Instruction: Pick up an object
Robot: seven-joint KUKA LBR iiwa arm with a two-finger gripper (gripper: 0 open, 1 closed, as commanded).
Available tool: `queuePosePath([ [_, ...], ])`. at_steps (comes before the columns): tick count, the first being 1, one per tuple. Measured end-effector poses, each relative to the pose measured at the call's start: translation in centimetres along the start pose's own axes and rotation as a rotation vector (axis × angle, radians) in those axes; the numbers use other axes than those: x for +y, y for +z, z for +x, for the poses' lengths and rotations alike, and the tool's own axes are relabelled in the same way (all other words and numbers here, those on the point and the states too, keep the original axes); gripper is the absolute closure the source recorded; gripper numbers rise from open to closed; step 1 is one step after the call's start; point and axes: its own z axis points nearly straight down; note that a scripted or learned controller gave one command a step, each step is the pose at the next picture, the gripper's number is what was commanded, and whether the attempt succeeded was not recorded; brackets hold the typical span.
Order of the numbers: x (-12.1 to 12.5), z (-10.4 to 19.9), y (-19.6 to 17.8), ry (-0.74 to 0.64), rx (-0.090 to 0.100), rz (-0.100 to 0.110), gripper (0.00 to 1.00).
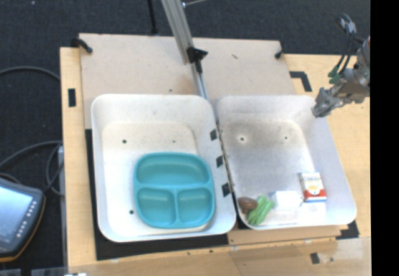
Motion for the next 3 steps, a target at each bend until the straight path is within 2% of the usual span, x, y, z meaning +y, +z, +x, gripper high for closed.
queuePosePath([
  [3,0.2,-0.2,-3.2,-0.014,-0.005,-0.007,1.00],
])
